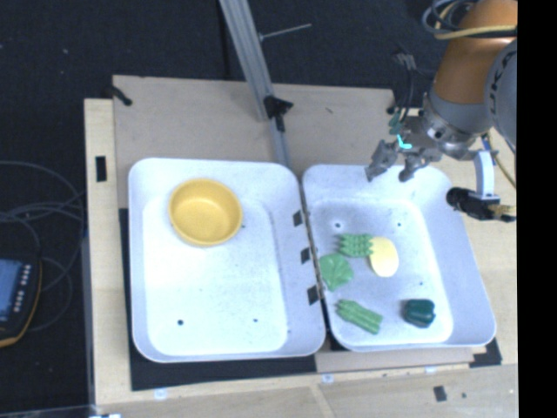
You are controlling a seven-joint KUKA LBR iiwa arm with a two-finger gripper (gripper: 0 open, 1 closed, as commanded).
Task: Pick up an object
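My gripper [392,169] hangs over the far rim of the right bin [452,233], fingers spread apart and nothing between them. Below it in that bin lie a toy pineapple [374,253] with a yellow body and green leaves, a light green leafy piece [336,271] by the left wall, a green ridged piece [359,316] near the front, and a dark green pepper [419,313] at the front right. All of them sit well in front of the gripper.
A yellow bowl [205,212] stands in the far part of the left bin [218,312]. A grey metal pole [248,46] slants up from between the bins. Black clips [305,255] line the seam between bins.
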